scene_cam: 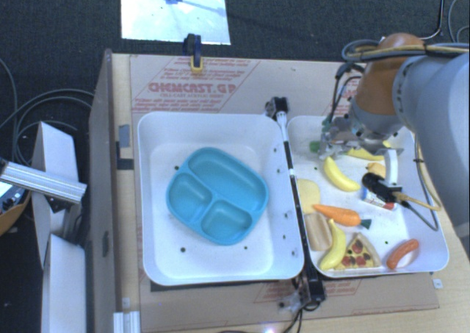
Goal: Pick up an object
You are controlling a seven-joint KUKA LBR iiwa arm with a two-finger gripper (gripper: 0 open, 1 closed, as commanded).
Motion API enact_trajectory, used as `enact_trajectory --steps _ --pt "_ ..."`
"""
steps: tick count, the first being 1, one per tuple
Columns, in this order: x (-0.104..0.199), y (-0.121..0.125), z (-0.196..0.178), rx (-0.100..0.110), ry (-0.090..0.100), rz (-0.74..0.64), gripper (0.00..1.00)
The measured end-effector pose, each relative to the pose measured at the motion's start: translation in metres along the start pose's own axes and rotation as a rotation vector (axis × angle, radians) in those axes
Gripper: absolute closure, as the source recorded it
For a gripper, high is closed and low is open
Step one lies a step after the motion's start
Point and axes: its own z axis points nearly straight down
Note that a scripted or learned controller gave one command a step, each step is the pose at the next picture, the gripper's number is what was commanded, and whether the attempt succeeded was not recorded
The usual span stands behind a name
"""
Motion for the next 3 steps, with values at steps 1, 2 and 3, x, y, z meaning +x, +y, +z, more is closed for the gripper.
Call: enact_trajectory --steps 1,2,3 --pt "0.079 -0.096 -0.092 0.007 0.004 -0.003 1.00" --pt "0.105 -0.106 -0.153 -0.001 0.002 -0.001 1.00" --pt "0.155 -0.071 -0.129 0.003 0.002 -0.003 1.00"
